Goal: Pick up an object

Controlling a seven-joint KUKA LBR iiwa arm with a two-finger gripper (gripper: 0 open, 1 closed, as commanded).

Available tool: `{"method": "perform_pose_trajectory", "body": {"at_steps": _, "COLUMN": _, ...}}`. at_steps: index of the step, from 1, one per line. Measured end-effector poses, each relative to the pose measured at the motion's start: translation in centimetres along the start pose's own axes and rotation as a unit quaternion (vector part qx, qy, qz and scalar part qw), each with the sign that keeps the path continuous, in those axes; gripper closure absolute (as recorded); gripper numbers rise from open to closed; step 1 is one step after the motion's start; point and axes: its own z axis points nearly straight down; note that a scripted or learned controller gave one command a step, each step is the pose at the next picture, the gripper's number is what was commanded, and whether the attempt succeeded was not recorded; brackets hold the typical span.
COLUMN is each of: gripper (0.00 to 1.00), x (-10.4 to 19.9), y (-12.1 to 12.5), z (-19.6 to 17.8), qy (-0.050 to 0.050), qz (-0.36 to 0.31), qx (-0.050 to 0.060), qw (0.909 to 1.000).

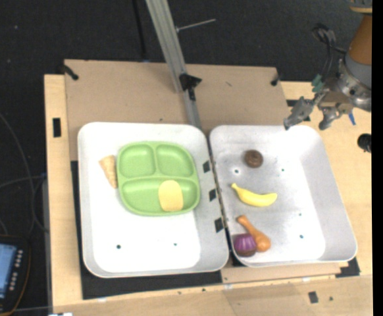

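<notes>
The right bin (310,176) holds a brown round piece (253,158) near its far side, a yellow banana (255,197) in its middle, and a purple and orange vegetable (250,238) at its near left corner. My gripper (312,115) hangs at the far right corner of that bin, above its rim, with its two fingers spread apart and nothing between them. It is well to the right of the brown piece and far from the banana.
The left bin (99,242) bears a green divided plate (157,177) with a yellow block (171,195) in its near compartment, and a tan wedge (108,170) lies left of the plate. A slanted metal pole (172,51) rises behind the bins.
</notes>
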Motion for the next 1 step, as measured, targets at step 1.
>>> {"method": "perform_pose_trajectory", "body": {"at_steps": 1, "gripper": 0.00, "x": -0.02, "y": -0.01, "z": 0.00, "qy": 0.000, "qz": 0.000, "qx": 0.000, "qw": 1.0000}}
